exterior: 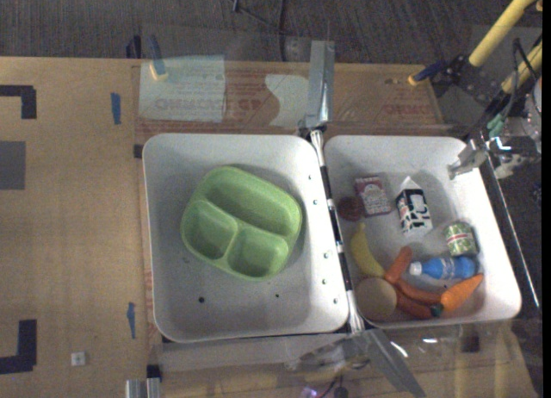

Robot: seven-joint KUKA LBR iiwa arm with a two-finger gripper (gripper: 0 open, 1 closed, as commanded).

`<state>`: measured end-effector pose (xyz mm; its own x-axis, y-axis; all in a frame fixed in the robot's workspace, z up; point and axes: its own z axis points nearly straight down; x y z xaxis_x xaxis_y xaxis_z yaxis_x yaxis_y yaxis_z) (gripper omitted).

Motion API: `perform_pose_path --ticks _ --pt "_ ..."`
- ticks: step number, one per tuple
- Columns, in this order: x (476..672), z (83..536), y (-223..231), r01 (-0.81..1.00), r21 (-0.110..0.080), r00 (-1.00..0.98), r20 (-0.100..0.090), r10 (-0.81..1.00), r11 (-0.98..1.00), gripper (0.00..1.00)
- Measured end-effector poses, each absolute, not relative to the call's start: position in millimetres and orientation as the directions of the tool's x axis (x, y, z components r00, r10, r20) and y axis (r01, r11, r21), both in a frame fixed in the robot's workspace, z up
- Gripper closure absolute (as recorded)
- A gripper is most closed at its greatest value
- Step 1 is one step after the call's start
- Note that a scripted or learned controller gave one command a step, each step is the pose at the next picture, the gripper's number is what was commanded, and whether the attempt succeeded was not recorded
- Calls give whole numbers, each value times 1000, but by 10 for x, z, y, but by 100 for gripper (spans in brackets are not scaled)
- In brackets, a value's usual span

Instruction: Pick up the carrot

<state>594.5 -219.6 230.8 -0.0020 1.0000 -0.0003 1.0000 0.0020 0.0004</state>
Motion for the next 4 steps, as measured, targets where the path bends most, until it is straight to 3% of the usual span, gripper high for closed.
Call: perform_pose_path --ticks 1,2,3,4 --pt "5372 1218 -2131 1000 0 -22 0 1000 22 0" --pt "4827 861 -1844 986 4 -167 0 986 167 0" --pt "4814 868 -1021 947 5 -322 1 947 322 0" --pt "4823 1846 -490 822 3 -570 -3 822 570 0"
